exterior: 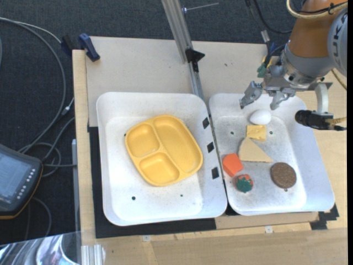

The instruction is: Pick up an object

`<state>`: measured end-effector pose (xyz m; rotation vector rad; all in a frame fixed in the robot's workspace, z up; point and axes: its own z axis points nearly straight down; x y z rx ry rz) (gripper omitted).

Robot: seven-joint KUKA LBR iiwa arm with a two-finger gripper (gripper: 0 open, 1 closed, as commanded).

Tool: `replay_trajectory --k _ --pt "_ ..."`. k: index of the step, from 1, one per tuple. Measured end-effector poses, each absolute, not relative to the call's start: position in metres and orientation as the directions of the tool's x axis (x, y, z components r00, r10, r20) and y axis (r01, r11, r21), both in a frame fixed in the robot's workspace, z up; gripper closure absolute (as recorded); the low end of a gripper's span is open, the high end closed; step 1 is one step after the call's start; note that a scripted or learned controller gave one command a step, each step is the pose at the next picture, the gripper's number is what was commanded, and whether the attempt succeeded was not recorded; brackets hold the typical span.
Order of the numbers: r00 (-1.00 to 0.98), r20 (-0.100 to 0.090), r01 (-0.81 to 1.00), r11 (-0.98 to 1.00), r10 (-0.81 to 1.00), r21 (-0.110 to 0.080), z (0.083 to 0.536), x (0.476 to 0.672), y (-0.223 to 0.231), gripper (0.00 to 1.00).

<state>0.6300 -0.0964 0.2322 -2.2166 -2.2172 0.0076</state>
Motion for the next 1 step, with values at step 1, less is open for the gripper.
replay_trajectory --k 1 --pt "0.000 0.001 1.000 0.000 1.000 -0.007 0.1896 0.6319 -0.0957 0.00"
